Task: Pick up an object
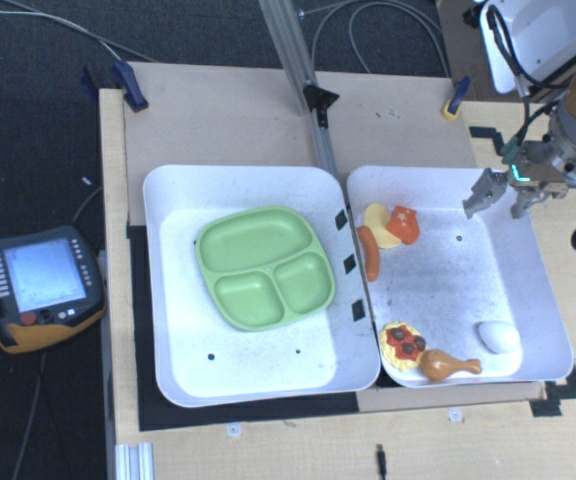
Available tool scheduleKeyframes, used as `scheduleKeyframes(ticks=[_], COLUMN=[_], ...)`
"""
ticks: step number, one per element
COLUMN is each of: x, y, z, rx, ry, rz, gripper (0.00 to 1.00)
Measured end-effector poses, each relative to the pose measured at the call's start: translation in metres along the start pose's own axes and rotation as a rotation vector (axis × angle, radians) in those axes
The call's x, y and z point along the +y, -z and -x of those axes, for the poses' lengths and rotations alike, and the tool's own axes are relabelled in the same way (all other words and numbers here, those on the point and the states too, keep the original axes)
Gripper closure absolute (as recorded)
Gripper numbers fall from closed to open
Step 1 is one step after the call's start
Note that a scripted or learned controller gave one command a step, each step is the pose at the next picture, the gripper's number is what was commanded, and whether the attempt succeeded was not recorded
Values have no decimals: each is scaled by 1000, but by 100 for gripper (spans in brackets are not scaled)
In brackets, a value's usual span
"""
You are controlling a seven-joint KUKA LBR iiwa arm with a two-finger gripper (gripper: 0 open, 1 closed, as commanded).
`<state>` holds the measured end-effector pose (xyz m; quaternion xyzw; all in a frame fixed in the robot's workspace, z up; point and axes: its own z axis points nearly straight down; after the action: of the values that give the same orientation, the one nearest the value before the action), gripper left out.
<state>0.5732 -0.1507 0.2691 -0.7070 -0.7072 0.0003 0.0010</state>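
My gripper point(505, 199) hangs over the far right edge of the right bin point(448, 268), its two grey fingers spread open with nothing between them. Toy food lies in this bin. A hot dog point(369, 251), a yellow piece point(376, 218) and an orange-red piece point(404, 225) cluster at the bin's far left. At the near edge lie a pizza slice point(402, 344), a chicken drumstick point(446, 366) and a white egg point(497, 337). All of them sit well apart from the gripper.
The left bin point(168, 268) holds a green divided plate point(265, 267). A metal pole point(293, 48) rises from between the bins at the back. A teach pendant point(38, 283) lies on the floor at the left.
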Motion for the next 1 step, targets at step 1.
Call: scheduleKeyframes(ticks=[1], x=[0], y=[1], z=[0], rx=[0], ry=[0], rz=[2], gripper=[0])
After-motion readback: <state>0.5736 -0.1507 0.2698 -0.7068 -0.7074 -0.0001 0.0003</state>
